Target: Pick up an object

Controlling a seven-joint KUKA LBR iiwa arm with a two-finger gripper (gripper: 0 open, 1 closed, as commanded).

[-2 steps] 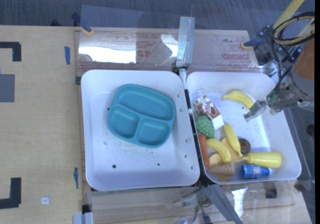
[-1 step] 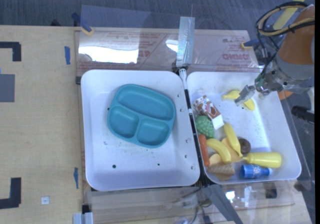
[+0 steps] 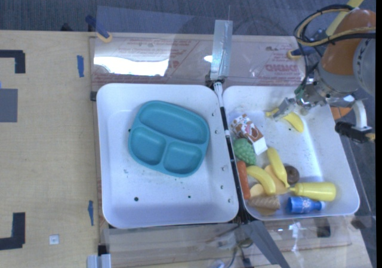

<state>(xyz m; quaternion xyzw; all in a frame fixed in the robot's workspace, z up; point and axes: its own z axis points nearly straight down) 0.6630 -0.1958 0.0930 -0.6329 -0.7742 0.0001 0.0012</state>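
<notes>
My gripper hangs over the far part of the right bin, reaching in from the right under the orange band. Right beneath its tip lies a small yellow piece, with another yellow bit just left of it. I cannot tell whether the gripper touches either one. Toy food is heaped along the bin's left and near side: a brown-and-white snack pack, a green vegetable, an orange carrot, yellow bananas, a yellow bottle and a blue can.
A blue divided plate sits in the left bin. A clear panel and a metal post stand behind the bins. The middle and far right of the right bin's floor are bare white. Cables loop above the arm's wrist.
</notes>
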